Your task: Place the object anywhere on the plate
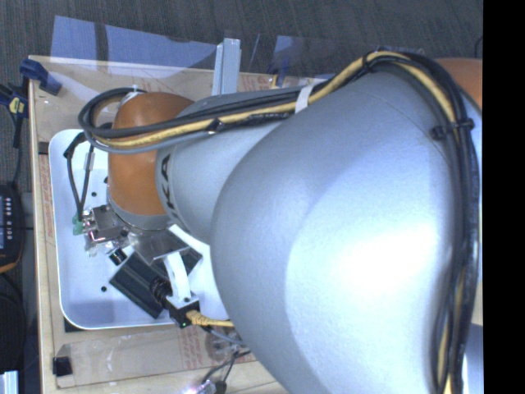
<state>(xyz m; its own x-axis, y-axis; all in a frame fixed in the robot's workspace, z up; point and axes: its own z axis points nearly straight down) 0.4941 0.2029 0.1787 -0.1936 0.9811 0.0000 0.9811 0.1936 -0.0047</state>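
Observation:
The grey arm with its orange band point(135, 158) stretches across from the right and covers most of the bench. Its wrist hangs over the left white bin point(61, 220), with the black gripper body point(143, 284) low over the bin's near part. The arm's bulk hides the fingertips, along with any object or plate beneath them.
A black and yellow cable bundle point(205, 125) runs along the arm's top. The wooden bench edge point(37, 105) frames the left bin. Blue clamps point(37, 76) sit at the bench's far left corner. Bare bin floor shows at the left and near corner.

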